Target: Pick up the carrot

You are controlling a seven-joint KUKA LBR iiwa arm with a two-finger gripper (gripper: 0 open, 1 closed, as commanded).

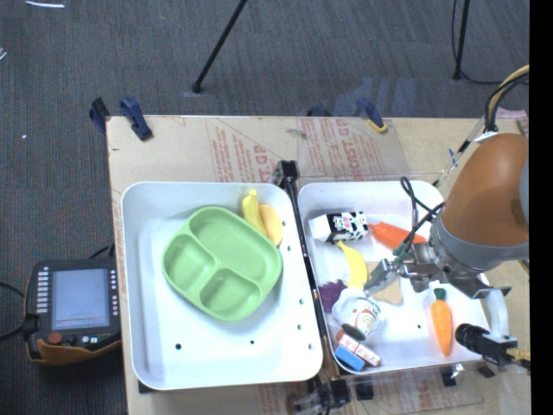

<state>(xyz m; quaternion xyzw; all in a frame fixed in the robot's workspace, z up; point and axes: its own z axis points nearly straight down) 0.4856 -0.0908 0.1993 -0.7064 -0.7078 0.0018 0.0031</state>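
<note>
The carrot point(441, 325) is orange with a green top and lies in the right bin point(406, 190) near its front right corner, with the top pointing away from the front edge. My gripper point(388, 274) hangs over the middle of that bin, to the left of the carrot and a little farther back, apart from it. It sits just right of a yellow banana point(352, 264) and above a tan flat piece point(391, 295). The grey arm with its orange band point(488, 193) comes in from the right and covers the bin's right side.
The right bin also holds a black-and-white carton point(347, 225), an orange piece point(393, 233), a white cup point(360, 315) and a small red and blue box point(356, 352). The left bin point(143, 318) holds a green divided plate point(223, 262) and yellow items point(263, 218).
</note>
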